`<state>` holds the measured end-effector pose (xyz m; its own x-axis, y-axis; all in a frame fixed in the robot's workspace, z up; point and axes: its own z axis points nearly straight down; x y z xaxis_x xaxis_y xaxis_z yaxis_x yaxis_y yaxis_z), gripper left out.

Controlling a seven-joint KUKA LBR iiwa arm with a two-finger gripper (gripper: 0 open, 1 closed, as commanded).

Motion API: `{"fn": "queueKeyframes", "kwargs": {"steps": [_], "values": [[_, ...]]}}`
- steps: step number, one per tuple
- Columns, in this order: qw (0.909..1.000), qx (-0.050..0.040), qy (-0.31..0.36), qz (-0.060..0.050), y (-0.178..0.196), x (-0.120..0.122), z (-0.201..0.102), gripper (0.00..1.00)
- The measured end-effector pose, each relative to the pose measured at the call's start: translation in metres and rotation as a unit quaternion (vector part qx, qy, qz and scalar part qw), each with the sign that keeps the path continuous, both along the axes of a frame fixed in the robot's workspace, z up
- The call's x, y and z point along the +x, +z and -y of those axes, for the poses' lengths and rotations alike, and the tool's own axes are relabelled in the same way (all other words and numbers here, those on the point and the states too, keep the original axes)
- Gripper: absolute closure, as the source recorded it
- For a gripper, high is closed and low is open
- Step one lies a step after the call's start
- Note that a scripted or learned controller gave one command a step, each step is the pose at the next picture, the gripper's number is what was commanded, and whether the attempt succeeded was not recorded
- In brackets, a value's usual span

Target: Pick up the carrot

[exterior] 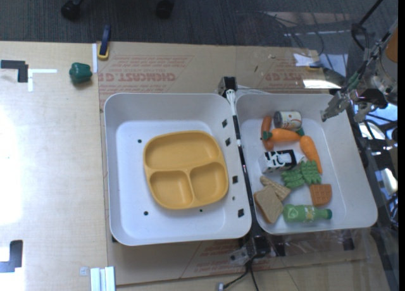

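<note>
We see the gripper [334, 107] at the right bin's [354, 157] upper right rim, off to the side of the pile, with nothing between its fingers; we can't tell whether they are open or closed at this size.

Two carrots in the right bin: one carrot [283, 135] lies roughly crosswise near the top, its leafy end to the left, just under the small can [288, 119]. The second carrot [309, 150] runs diagonally down to the right, just beside the first.

Rest of the bin, as we read it: a black-and-white carton [279, 159] in the middle, green lettuce pieces [302, 174] below it, a waffle-like square [320, 194], bread slices [271, 200] at lower left, a green bottle [306, 214] lying along the bottom wall.

The left bin [120, 176] holds a yellow divided plate [185, 169]. On the surface at upper left we see a small green object [80, 73].
</note>
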<state>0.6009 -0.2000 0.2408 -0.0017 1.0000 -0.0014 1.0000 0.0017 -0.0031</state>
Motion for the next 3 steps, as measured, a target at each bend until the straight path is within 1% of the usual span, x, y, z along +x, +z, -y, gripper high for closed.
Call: {"fn": "queueKeyframes", "kwargs": {"steps": [1,2,3], "values": [[1.0,-0.0001,0.004,0.002,-0.149,-0.03,-0.008,0.0],[1.0,-0.0008,0.003,0.002,-0.14,-0.03,-0.007,1.0],[0.9808,0.0005,-0.195,-0.001,-0.107,-0.059,-0.072,1.0]]}}
